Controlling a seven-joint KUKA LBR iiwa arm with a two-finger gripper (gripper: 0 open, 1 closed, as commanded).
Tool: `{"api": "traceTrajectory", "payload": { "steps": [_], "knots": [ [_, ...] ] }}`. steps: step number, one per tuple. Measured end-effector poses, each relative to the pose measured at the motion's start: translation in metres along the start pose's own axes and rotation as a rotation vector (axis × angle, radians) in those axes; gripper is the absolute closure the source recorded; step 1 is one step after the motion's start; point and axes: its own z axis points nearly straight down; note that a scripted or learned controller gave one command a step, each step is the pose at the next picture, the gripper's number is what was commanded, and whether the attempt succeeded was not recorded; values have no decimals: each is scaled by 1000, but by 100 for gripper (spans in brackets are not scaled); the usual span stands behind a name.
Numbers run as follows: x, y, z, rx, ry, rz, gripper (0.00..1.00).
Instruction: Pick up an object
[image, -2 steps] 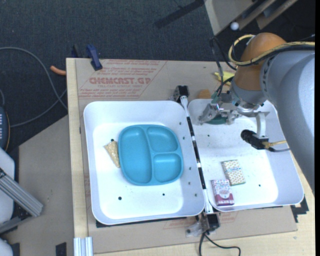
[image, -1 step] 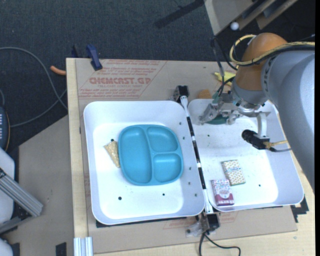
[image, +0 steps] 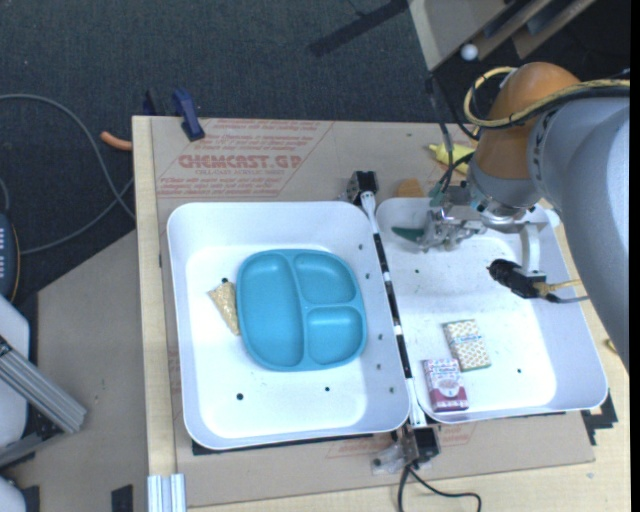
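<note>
1. Step in hand: the reach and grasp, I judge. The pincer (image: 438, 230) is low in the right bin (image: 560, 400), up and to the right of the blue divided plate (image: 300, 308). Whether it is apart or together cannot be told.
2. The likely target is a small green thing (image: 407, 233), just on the plate's side of the pincer. Contact cannot be made out, so it does not count as held.
3. The next move calls for a sure close on it, then a straight lift.
4. Other candidates: a patterned packet (image: 467, 345) and a red packet (image: 445, 385) right of the plate, and a tan packet (image: 226, 303) touching its left edge.
5. Writing: beyond the plate, red print on the bench sheet (image: 240, 160) reads about "CHEMCAST GP". The smaller lines and the packet labels are illegible.
</note>
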Motion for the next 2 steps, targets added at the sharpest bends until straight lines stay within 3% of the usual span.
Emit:
{"api": "traceTrajectory", "payload": {
  "steps": [1,2],
  "knots": [
    [0,-50,-3,-14,5,2,100],
    [0,-50,-3,-14,5,1,0]
  ]
}}
